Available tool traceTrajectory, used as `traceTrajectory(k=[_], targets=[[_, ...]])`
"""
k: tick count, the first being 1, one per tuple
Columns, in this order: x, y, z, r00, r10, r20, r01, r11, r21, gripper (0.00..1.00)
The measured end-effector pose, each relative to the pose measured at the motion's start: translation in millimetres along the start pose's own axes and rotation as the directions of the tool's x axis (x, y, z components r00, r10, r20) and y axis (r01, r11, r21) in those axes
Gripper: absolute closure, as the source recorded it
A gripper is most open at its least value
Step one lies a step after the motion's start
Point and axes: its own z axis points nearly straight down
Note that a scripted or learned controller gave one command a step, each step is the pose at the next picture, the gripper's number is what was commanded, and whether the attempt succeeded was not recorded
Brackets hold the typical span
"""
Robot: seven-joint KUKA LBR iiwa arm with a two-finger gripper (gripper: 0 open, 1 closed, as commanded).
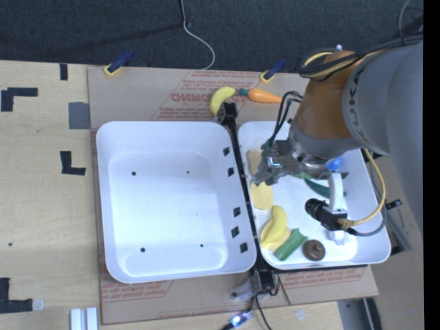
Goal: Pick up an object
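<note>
While the gripper [267, 170] hangs over the right bin [368, 253] beside a toy banana [274, 227], its claw state cannot be determined.

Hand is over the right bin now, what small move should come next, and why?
Probably lower the hand straight down a little. It hangs over the right bin's left side, just above the pale yellow piece, with no object visibly between its fingers. The banana and green piece lie nearer the front.
</note>
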Motion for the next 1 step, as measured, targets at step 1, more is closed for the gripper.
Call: traceTrajectory(k=[1], targets=[[77.4,77.3,7.3,1.000,0.001,0.002,-0.001,1.000,0.004,1.00]])
